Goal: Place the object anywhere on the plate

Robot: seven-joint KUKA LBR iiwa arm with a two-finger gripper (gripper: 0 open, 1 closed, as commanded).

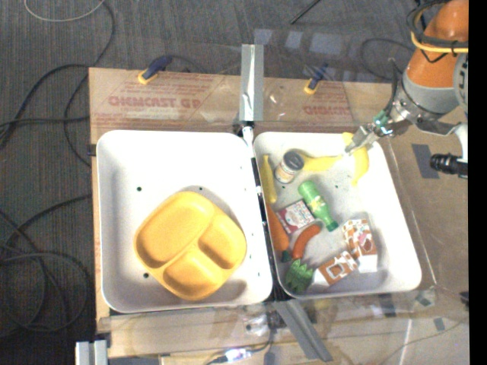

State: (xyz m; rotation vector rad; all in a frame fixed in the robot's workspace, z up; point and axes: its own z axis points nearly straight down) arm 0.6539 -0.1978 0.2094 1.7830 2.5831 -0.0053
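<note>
Two shallow white bins sit side by side on a brown board. The left white bin (114,166) holds a yellow three-compartment plastic plate (192,243), set toward the bin's near right quarter; bare white floor lies open along its far and left sides, and the plate's near edge lies close to the bin's near wall.

The right white bin (403,234) is crowded. A yellow banana (342,160) curves along the far wall. Just left of it stands a small grey-capped jar (289,164). Below that lie a green plastic bottle (317,204), tilted, a red-and-white printed packet (296,217), an orange carrot (278,234) along the left wall, a red sausage-shaped piece (306,239), a green block (299,276) at the near left corner, and two red-and-white cartons (351,254) near the near wall. Open floor remains chiefly along the right wall and in the far right corner.

The two-finger gripper (364,138) reaches in over the far right rim, at the banana's upper end. The fingers are too small to resolve, so whether they are spread or pinching the fruit cannot be told.
</note>
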